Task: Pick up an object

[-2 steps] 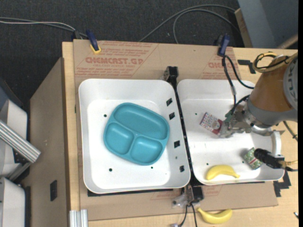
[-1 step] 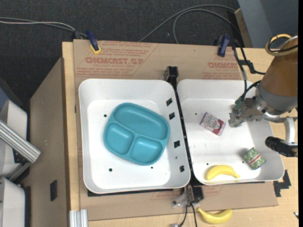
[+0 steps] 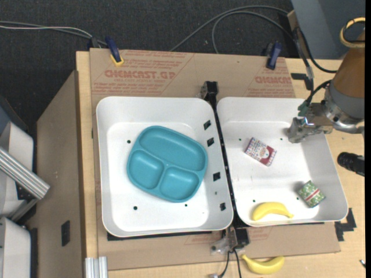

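In the right bin (image 3: 324, 155) lie a small red and white packet (image 3: 259, 152) near the middle, a yellow banana (image 3: 271, 211) at the front edge, and a small green box (image 3: 311, 193) at the front right. My gripper (image 3: 297, 131) hangs at the right bin's back right, above the bin floor. It sits to the right of the packet, apart from it. Nothing shows between its fingers.
The left bin (image 3: 110, 155) holds a teal divided plate (image 3: 167, 163). A second banana (image 3: 264, 264) lies on the bench in front of the bins. Blue clamps (image 3: 114, 52) hold the cardboard at the back. A black divider (image 3: 217, 149) runs between the bins.
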